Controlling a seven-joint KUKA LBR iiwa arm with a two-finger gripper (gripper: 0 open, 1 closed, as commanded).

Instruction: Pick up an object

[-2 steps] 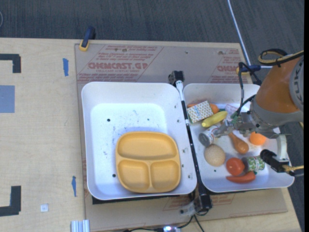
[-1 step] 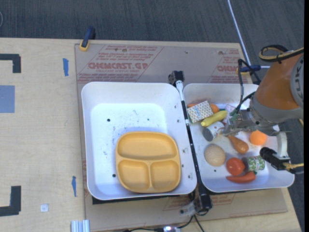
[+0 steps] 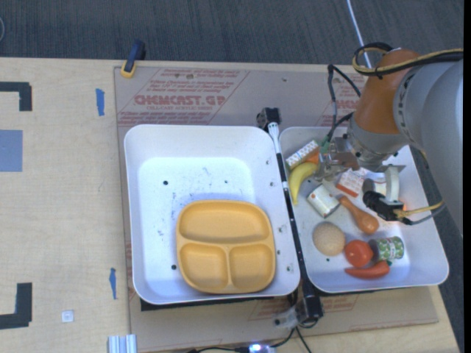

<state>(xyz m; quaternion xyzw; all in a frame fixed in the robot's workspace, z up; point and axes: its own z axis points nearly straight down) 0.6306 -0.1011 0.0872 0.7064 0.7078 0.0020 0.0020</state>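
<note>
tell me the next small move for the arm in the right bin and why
Probably a short, straight descent. The gripper sits at the back of the right white bin, above the curved yellow banana and the small white cylinder, with nothing visibly between its fingers. Going lower there seems the nearest chance of a grasp, though the crowded items could cause a miss.

matt yellow plastic tray (image 3: 224, 254), glossy white bins (image 3: 140, 197).
</note>
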